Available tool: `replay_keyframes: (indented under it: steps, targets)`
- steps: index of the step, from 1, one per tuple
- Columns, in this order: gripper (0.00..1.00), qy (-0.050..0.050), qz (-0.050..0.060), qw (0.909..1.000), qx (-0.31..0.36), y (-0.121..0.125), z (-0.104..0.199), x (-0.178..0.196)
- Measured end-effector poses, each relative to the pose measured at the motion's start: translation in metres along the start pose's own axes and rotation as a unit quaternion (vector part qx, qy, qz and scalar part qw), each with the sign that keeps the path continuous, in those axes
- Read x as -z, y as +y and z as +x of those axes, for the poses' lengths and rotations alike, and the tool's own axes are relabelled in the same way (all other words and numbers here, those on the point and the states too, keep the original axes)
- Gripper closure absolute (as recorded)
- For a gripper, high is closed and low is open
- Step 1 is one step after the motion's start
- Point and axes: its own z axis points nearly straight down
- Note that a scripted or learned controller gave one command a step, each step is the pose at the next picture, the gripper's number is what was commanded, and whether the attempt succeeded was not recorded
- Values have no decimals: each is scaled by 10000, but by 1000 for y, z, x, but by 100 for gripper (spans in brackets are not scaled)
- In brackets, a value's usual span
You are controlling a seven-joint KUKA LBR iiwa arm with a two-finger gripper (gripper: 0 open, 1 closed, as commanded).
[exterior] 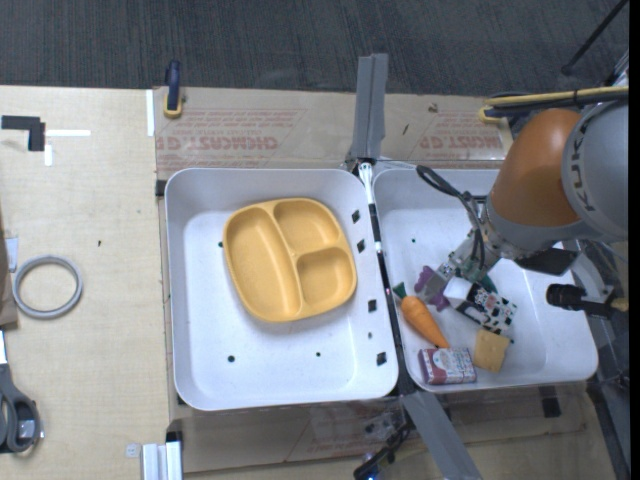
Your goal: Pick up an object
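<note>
The arm (560,183) reaches in from the right and hangs low over the right bin (560,363), its end effector (468,268) down among the small things gathered toward that bin's left side. Whether the end effector is apart or together cannot be told from this slant, since the wrist and the clutter around it hide the tips. Nothing is visibly between them, so the pick does not look done: every candidate object seems to lie on the bin floor. A purple toy (432,284) sits just beside the end effector, a black-and-white patterned item (492,310) lies right below it, an orange carrot (421,320) lies near the divider between the bins, a tan block (491,350) sits lower down, and a small red-and-white box (447,366) rests by the bin's near rim. The left bin (190,298) carries a yellow divided plate (289,258), well apart from the arm. On the desk (90,198) to the left lies a grey ring (45,286). As a judgement, the task stands at the approach or grasp stage: the arm is positioned over the cluster, most likely for the purple toy or the patterned item, and closing, securing and lifting are all left to do.
</note>
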Motion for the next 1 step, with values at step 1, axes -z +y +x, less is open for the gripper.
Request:
replay_keyframes:
  steps: [1]
  targets:
    - [0, -9, -2, 9941, -1082, 1, -2, -9]
